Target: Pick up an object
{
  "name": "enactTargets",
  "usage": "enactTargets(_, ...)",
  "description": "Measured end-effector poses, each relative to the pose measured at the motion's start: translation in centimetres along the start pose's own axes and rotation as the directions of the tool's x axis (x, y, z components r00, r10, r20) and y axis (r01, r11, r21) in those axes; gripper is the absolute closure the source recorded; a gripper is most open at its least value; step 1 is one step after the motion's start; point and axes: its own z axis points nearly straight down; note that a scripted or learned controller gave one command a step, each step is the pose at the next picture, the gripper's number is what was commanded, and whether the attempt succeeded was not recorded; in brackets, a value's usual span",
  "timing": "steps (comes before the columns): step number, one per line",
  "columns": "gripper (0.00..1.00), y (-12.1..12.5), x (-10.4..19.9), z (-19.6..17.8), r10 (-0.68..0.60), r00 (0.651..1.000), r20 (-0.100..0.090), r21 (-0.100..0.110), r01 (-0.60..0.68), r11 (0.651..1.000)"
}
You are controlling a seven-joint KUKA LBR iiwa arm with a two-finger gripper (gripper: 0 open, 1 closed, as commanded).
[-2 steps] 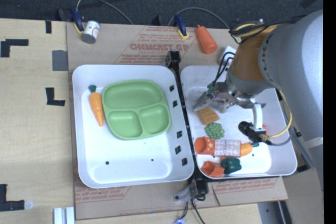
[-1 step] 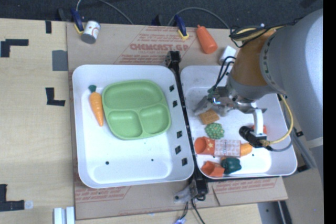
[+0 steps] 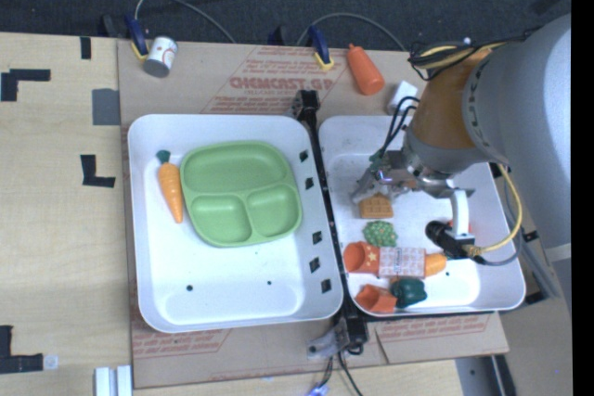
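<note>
My gripper reaches down into the right bin, near its upper left part. It hangs just above a small tan waffle-like piece. Below that lie a bumpy green toy, a red-orange piece, a pink checkered block, an orange bit, a dark green toy and an orange cup-like piece. Nothing shows held in the gripper.
The left bin holds a green divided plate and a toy carrot. Behind the bins lie an orange toy and a small white can. A black and yellow cable loops by the wrist.
</note>
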Motion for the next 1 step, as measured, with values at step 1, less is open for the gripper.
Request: enactTargets(1, 1.00, 0.41, 5.91, -8.92, -0.001, 1.000, -0.003, 0.003, 0.001, 1.000)
